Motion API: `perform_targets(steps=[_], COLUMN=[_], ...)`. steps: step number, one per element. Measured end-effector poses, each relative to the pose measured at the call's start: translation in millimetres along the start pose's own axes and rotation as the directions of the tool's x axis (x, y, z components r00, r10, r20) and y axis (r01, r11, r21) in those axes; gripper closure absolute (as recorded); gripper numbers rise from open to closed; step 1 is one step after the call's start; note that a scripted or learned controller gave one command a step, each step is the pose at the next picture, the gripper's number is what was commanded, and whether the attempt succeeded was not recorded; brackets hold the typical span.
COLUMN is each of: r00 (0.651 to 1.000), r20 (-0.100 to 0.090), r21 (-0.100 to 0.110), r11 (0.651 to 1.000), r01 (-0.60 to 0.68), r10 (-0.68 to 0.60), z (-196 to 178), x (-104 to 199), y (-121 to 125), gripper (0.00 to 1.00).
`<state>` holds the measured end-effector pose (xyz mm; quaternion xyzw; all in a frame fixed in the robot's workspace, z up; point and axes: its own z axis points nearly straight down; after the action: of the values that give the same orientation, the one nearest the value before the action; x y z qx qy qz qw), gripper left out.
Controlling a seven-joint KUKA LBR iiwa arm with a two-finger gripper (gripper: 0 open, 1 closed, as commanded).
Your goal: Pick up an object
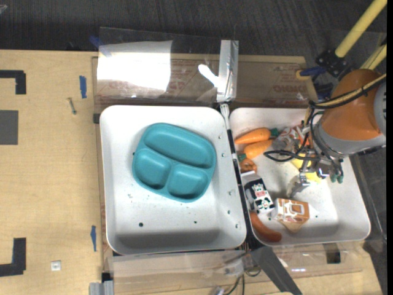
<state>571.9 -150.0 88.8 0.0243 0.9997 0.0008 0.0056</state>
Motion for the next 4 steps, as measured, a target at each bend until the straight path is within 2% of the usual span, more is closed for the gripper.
perform_targets(steps=[1,2,3,4], r00=[1.000,1.000,0.976,0.956], r20=[0.012,0.008,0.000,0.005], r21=[0.004,0.002,0.002,0.004], r11=[1.000,1.000,0.976,0.956], r01=[-0.001,-0.019,0.219,0.294], r10=[0.001,0.019,-0.219,-0.294], z=[-13.5,-152.2,-7.1,-160.4], x=[-2.9,-18.3,64.3,16.7], y=[-1.3,47.7,34.6,55.7], gripper=[1.00,1.00,1.00,1.00])
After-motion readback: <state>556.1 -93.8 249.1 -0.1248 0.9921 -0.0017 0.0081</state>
